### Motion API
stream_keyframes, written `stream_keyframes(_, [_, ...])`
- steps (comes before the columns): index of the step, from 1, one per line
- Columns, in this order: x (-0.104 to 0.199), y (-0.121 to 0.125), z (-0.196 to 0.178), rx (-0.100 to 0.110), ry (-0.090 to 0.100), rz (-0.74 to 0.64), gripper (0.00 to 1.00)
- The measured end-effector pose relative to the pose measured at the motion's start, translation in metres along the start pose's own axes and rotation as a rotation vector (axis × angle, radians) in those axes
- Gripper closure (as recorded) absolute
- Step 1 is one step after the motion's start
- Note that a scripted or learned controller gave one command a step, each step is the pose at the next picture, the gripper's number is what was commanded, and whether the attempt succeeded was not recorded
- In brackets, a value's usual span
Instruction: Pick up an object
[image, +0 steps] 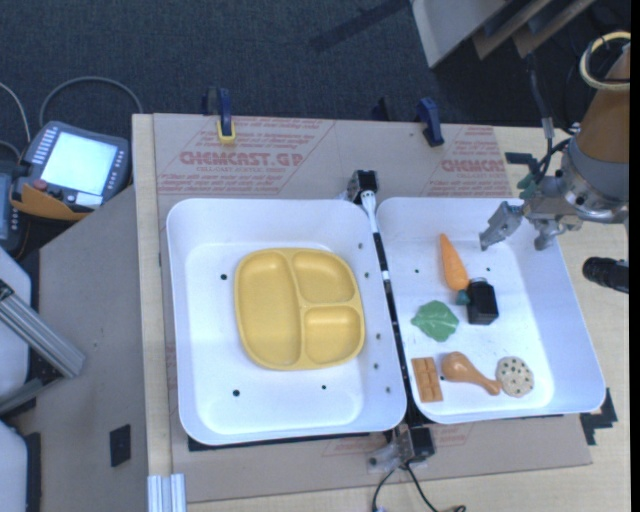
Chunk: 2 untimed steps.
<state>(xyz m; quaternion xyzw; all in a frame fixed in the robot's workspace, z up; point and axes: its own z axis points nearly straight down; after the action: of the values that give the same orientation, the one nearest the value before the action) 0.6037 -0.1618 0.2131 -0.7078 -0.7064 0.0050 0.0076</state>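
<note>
Currently approach step: gripper (521, 228) open, empty, poised above right bin (570, 300) far corner. Next: descend onto carrot (453, 262) nearby; black block (482, 301) touching its tip.

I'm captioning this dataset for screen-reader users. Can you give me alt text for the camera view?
A grey robot arm reaches in from the right, its pincer hovering over the right bin's far corner, holding nothing. That bin holds a carrot, black block, green leaf, wafer, drumstick and cookie; the left bin holds a yellow divided plate.
</note>
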Motion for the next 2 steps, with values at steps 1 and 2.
stream_keyframes(1, [0.0,0.002,-0.006,-0.011,-0.002,-0.003,0.0])
stream_keyframes(2, [0.01,-0.003,0.049,-0.004,0.0,-0.002,0.0])
